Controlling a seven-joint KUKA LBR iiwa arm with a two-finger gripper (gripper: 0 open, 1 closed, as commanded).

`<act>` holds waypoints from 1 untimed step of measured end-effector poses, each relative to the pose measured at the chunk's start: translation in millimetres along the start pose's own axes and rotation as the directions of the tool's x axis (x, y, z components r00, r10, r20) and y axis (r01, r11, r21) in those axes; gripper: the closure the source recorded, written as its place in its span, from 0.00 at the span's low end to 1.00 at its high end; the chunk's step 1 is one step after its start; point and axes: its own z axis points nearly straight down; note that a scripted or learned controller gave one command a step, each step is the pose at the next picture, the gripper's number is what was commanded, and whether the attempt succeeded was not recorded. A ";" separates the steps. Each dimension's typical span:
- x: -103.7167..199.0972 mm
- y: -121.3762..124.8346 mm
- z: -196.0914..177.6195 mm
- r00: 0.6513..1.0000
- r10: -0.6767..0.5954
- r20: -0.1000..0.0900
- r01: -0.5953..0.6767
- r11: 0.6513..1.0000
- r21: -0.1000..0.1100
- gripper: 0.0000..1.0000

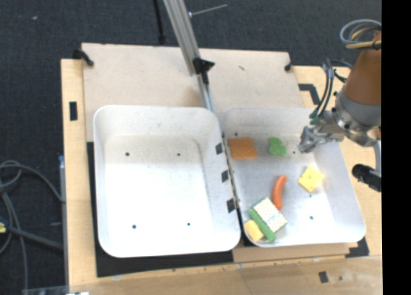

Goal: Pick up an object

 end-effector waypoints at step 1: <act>-1.9 1.8 -54.6 1.000 -0.003 0.000 0.003 1.000 -0.001 1.00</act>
